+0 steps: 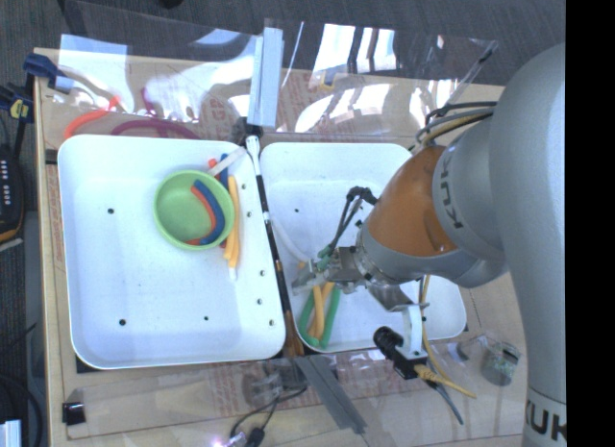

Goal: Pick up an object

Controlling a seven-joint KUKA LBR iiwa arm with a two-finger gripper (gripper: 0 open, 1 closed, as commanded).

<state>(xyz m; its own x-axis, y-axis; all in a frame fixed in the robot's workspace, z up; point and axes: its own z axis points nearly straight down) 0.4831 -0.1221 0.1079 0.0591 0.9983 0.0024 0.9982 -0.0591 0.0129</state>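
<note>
In the right bin [317,171], a green stick-shaped object [327,323] and an orange one [316,303] lie side by side near the front left corner. My gripper [320,278] hangs low over their upper ends, reaching in under the orange band of the arm [423,214]. The wrist hides whether anything sits in it. In the left bin [125,282] rests a green bowl [183,210] with a blue and a red piece [209,207] inside, and an orange stick [232,234] lies along its right side.
The ridge between the two bins [269,243] runs just left of my gripper. Cables and clear plastic sheeting [365,61] lie behind the bins. Small hardware sits on the bench front [317,387].
</note>
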